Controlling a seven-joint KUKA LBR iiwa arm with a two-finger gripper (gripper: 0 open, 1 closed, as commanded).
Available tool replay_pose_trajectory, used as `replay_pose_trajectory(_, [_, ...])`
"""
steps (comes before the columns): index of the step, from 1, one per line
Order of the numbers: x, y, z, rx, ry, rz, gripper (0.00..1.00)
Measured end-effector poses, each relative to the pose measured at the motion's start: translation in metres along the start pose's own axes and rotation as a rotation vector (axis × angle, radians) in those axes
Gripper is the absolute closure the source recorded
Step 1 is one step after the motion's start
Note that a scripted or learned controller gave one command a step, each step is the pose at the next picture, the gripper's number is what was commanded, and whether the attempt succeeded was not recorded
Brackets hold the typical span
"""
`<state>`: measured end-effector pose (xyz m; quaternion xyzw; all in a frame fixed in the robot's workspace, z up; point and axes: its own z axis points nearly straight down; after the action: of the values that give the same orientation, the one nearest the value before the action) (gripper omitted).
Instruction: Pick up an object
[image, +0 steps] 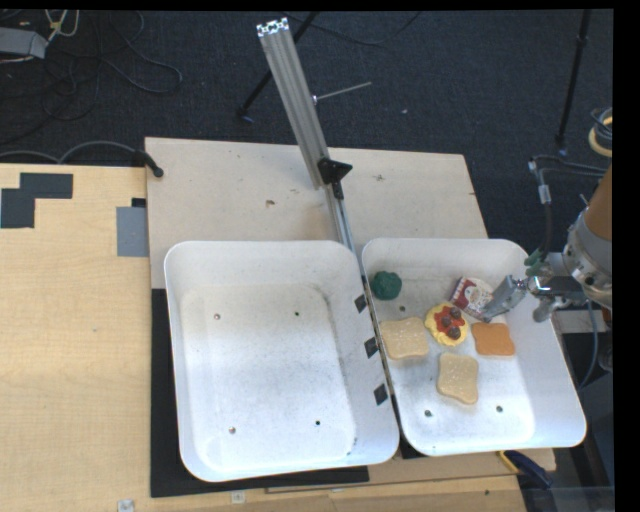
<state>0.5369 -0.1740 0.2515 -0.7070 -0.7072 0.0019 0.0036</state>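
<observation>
The right bin (553, 425) holds several toy foods. A green ball (386, 285) lies at its upper left. A red and white packet (467, 293) sits near the middle, and just below it is a yellow round piece with red toppings (447, 324). An orange slice (493, 340) lies to the right of that. Two toast slices (404, 338) (458, 379) lie lower down. My gripper (503, 299) reaches in from the right, low over the bin, right beside the packet and just above the orange slice. I see nothing held.
The left bin (260, 360) sits beside the right one, with black clips (366, 325) along the shared edge. A slanted aluminium post (300, 110) rises behind the bins. The wooden bench (70, 330) extends to the left.
</observation>
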Motion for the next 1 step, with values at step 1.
replay_pose_trajectory(1, [-0.0006,0.0007,-0.0024,-0.005,-0.001,0.002,0.0])
